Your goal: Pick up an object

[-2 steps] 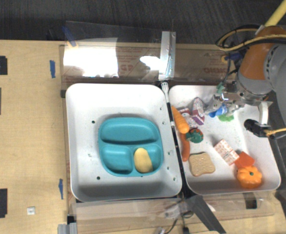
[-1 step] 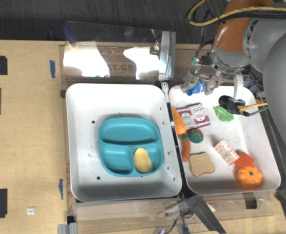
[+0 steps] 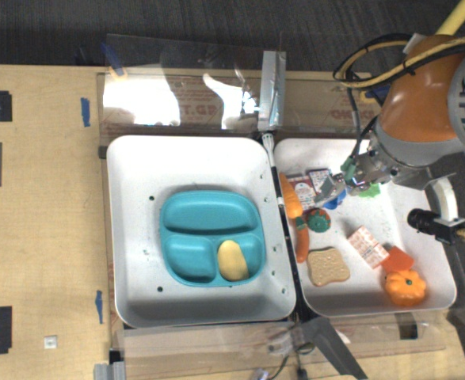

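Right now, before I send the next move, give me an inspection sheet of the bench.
Surface: two white bins side by side, left bin, right bin.
Job's things: right bin holds toy bread slice, orange pumpkin, carrot, small packets.
Clutter: teal divided tray in left bin, with yellow potato-like piece in its lower right compartment.
Grippers: gripper low over right bin's upper left; finger state unclear.
Cables: black and yellow cables loop above the wrist.
Surroundings: clear panel behind the bins; cardboard at left.

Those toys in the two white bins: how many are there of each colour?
Teal tray: 1
Yellow potato-like toy: 1
Orange pieces, pumpkin, carrot, block, one by the divider: 4
Tan toast slice: 1
Green ball: 1
White-and-red packets: 2
Total: 10
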Controlling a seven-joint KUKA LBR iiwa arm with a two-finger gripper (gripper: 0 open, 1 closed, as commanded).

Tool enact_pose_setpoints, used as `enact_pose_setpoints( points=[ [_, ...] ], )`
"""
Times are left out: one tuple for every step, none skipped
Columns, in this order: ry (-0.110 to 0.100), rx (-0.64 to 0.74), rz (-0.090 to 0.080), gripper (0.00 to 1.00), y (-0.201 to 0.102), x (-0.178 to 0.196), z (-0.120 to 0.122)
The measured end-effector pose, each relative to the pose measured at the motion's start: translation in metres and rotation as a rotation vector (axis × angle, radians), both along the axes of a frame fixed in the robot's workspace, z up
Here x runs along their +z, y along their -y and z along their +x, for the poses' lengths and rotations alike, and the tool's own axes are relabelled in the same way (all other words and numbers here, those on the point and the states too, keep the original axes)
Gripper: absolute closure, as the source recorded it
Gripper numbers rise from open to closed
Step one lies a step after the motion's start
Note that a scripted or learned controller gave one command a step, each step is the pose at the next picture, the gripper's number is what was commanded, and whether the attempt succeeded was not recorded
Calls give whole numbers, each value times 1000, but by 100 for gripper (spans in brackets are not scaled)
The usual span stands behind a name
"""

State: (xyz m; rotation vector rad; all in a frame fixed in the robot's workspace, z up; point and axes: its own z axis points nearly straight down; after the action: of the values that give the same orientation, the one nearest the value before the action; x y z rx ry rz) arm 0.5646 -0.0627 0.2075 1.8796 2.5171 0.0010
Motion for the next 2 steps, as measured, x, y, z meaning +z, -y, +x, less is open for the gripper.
enact_pose_setpoints(
  points=[
    [1,-317,-1,100,-10,-17,44],
    [12,-361,0,100,27,132,15]
  ],
)
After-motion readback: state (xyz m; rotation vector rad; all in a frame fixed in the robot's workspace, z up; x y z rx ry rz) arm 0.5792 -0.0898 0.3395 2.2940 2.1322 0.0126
